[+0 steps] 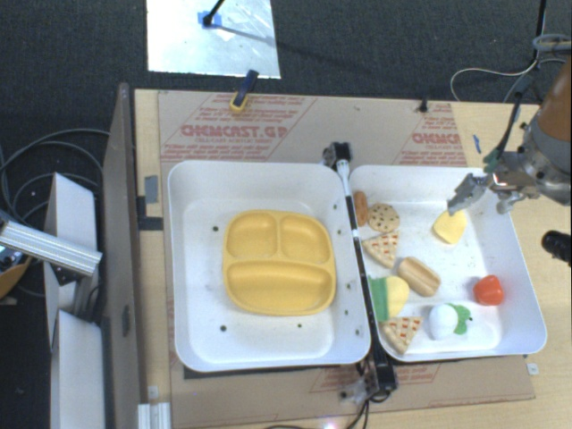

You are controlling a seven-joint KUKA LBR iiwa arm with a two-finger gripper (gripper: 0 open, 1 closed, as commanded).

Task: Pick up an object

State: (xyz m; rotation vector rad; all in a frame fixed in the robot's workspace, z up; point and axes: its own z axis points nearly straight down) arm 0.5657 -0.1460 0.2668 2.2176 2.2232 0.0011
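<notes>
The arm (pixel 550 141) came in from the right edge, grey with its orange band up top, and the tool (pixel 478 193) hung over the far right part of the right bin (pixel 527 320). Whether its tips were spread or pressed together could not be made out from this angle; nothing showed between them.

Just below and left of the tool lay a pale yellow wedge (pixel 450 227), close to the tip but whether touched was not clear. Across the right bin the rest of the toy food was scattered: a sausage (pixel 360 208) along the left wall, a speckled cookie (pixel 382 216) beside it, a pizza slice (pixel 382 249) under that, a hot dog bun (pixel 418 275) in the middle. Nearer the front sat a corn cob (pixel 387 294) with green husk, a second pizza slice (pixel 401 332), a white-and-green piece (pixel 446 321) and a red tomato (pixel 488 290) off to the right.

Over in the left bin (pixel 192 239), a yellow divided plate (pixel 278 262) lay flat in the centre. Both bins rested on a cardboard sheet (pixel 268 123) covering the surface.
</notes>
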